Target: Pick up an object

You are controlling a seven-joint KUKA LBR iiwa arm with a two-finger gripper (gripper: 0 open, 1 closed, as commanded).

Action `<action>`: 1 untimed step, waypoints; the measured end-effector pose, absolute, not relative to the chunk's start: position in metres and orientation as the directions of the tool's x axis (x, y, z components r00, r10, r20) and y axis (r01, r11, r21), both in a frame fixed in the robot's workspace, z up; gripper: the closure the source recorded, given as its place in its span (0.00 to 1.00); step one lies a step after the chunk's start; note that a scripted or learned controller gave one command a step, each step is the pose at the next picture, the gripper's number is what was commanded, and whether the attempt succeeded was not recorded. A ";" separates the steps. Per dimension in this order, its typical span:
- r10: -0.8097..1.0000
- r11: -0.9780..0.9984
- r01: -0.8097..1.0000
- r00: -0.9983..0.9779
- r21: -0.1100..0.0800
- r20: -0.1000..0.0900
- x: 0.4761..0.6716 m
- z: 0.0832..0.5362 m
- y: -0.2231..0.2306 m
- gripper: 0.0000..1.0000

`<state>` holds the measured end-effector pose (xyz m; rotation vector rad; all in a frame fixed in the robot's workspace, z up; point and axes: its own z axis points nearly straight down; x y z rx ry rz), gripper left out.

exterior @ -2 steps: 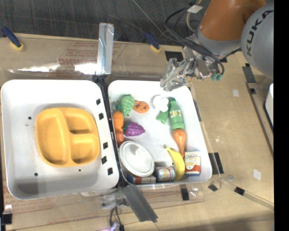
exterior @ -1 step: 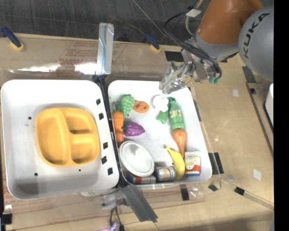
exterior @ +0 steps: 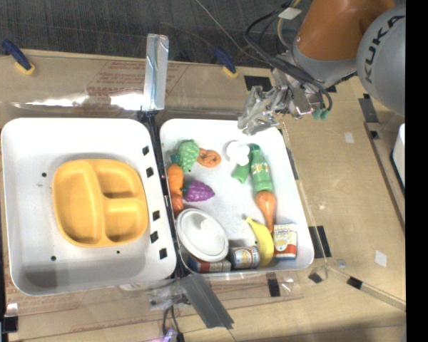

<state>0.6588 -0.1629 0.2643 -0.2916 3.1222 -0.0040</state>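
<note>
A: Plastic toys fill the right bin (exterior: pixel 294 184): a green bottle (exterior: pixel 260 169) near the far right, a carrot (exterior: pixel 267 206) just nearer than it, a banana (exterior: pixel 262 239), a small carton (exterior: pixel 284 239), a can (exterior: pixel 244 256) and a white bowl (exterior: pixel 202 235) along the near edge, with grapes (exterior: pixel 198 191) in the middle.

B: Where is the gripper (exterior: pixel 260 112)?

A: It hovers over the bin's far right corner, with nothing visibly in it. Whether it is parted or closed cannot be told from this view.

B: Which object suits best?

A: Probably the bottle. It looks light, stiff and smooth, so likely slippery; a grasp across its narrow body seems safest. It lies closest to the gripper too.

B: Any room around it?

A: Some. A white piece (exterior: pixel 237 150) lies just left of it, the carrot almost touches its near end, and the right wall stands close. Bare floor opens left of the carrot. The left bin (exterior: pixel 21 191) holds a yellow tray (exterior: pixel 100 199), well apart.
</note>
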 end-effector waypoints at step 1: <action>-0.188 0.982 -0.188 -0.982 -0.006 -0.010 0.660 0.276 -0.163 1.00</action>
